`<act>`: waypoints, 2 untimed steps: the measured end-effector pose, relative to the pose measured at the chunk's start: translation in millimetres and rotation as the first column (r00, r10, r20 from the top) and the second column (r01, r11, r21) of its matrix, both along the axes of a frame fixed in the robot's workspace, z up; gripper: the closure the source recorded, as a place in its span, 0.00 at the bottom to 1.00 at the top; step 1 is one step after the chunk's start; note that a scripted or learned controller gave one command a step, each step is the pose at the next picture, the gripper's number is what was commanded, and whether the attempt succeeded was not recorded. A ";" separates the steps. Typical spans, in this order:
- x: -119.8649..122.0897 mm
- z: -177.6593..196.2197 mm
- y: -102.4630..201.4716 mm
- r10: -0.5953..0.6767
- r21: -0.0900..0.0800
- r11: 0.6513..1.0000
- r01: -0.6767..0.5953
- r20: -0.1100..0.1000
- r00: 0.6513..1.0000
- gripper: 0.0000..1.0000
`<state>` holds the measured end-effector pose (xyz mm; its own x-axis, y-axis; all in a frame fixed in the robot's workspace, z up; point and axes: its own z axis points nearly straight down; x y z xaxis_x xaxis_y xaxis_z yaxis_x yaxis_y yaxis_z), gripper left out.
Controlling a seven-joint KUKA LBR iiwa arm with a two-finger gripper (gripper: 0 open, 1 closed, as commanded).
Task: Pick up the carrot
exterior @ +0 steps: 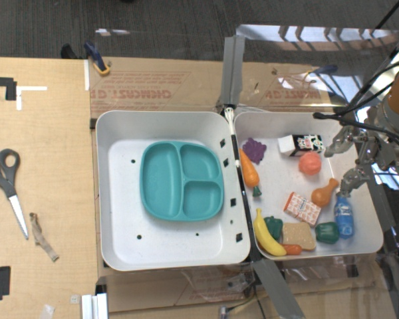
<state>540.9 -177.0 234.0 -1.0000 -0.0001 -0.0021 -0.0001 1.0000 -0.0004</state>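
The carrot (250, 169) is orange with a small green stem end. It lies along the left wall of the right bin (369, 243), just below a purple bunch of grapes (255, 150). My gripper (345, 161) hangs over the right side of the same bin, well to the right of the carrot. Its two fingers are spread open with nothing between them. A pink-red ball (310, 164) sits just left of the gripper, and a drumstick (324, 192) lies below it.
The right bin also holds a milk carton (299, 144), cracker box (302, 209), blue bottle (344, 218), green pepper (326, 232), bread slice (299, 236) and banana (267, 234). A teal divided plate (183, 180) lies in the left bin (113, 198). Scissors (6, 178) rest on the bench.
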 end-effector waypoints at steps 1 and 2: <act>45.8 -68.3 1.0 -0.053 0.000 0.999 0.053 0.000 0.999 0.00; 13.8 -141.0 -44.6 -0.378 0.000 0.926 0.378 0.000 0.926 0.00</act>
